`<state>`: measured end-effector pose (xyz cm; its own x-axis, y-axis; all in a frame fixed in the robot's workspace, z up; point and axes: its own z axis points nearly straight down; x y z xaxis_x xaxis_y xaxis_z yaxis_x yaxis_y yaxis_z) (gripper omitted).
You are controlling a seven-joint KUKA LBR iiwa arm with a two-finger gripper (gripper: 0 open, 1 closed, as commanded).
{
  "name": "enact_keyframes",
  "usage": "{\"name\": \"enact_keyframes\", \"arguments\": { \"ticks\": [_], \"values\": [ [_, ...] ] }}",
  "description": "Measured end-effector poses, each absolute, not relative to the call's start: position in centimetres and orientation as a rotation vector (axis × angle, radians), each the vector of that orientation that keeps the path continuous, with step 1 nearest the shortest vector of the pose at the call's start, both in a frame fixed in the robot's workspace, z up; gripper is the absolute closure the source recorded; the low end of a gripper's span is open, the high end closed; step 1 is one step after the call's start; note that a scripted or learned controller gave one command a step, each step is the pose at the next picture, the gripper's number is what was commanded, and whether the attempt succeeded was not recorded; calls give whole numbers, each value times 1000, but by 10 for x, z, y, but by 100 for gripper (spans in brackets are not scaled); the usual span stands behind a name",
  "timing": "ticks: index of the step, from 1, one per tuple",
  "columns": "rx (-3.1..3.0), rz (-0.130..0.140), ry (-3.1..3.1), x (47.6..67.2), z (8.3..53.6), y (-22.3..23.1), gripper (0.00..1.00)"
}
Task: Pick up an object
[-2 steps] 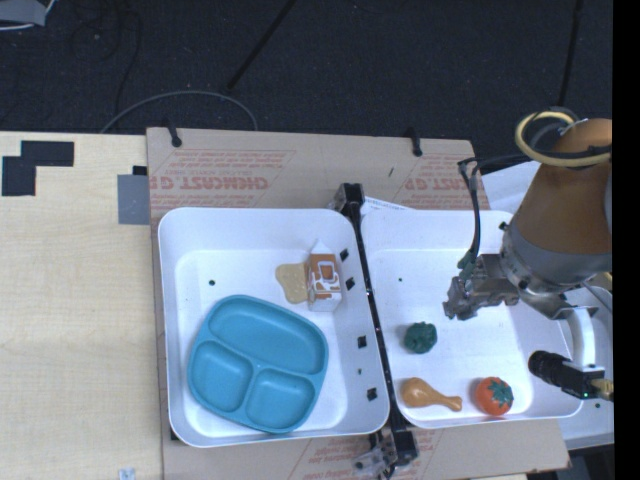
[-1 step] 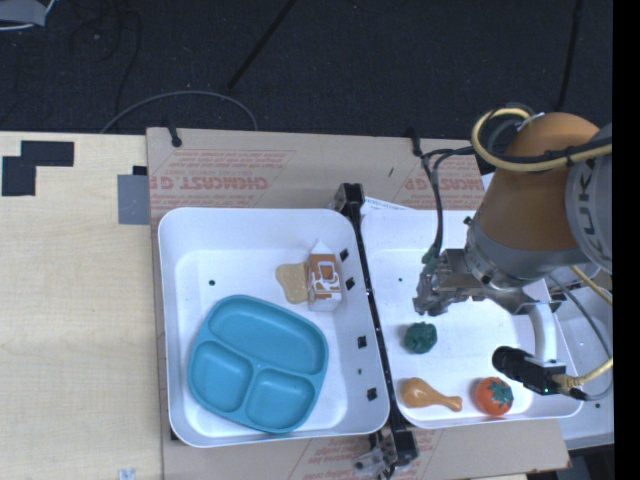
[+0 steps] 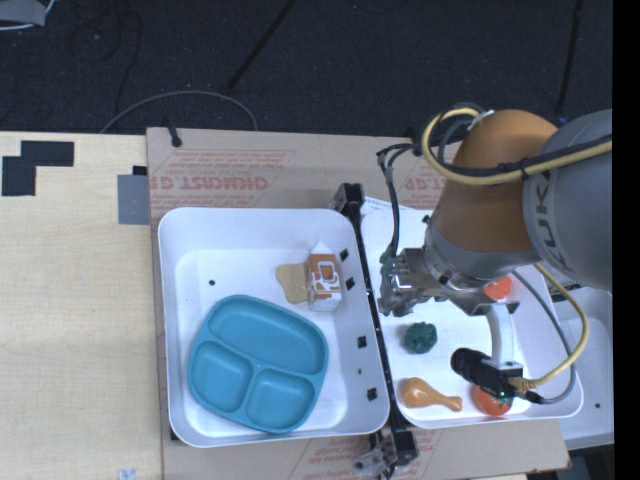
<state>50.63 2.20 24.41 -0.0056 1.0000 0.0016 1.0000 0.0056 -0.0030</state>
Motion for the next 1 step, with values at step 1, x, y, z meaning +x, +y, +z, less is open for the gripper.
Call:
{"name": "enact_keyframes", "arguments": {
  "ticks": [1],
  "values": [
    [-2216,4,-2224,516,237,80,100]
  ]
}}
